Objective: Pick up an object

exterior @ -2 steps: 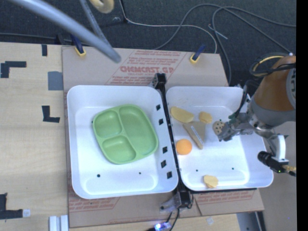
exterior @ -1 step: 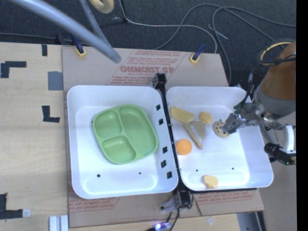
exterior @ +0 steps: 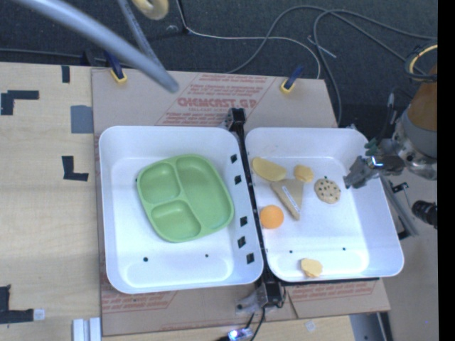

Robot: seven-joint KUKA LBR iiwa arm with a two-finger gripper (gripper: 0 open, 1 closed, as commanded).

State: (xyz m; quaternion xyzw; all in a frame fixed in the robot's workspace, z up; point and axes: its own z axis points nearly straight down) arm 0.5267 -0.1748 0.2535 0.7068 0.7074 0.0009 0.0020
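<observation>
The right white bin [exterior: 370, 226] holds several toy foods. A yellow piece [exterior: 269, 169] lies near its left wall, with a small tan chunk [exterior: 303, 173] beside it. A round cookie with dark chips [exterior: 327, 190] sits toward the right. A beige wedge [exterior: 289, 197] lies in the middle, an orange ball [exterior: 271, 217] below it, and a small yellow piece [exterior: 311, 267] rests near the front wall. My gripper [exterior: 361, 170] hangs at the bin's right rim, just right of the cookie, with nothing seen in it.
The left white bin [exterior: 121, 261] holds a green divided plate [exterior: 185, 197]. A black divider [exterior: 245, 197] joins the two bins. Cables [exterior: 313, 34] run across the dark area behind. The grey arm [exterior: 419, 141] stands beyond the right bin's edge.
</observation>
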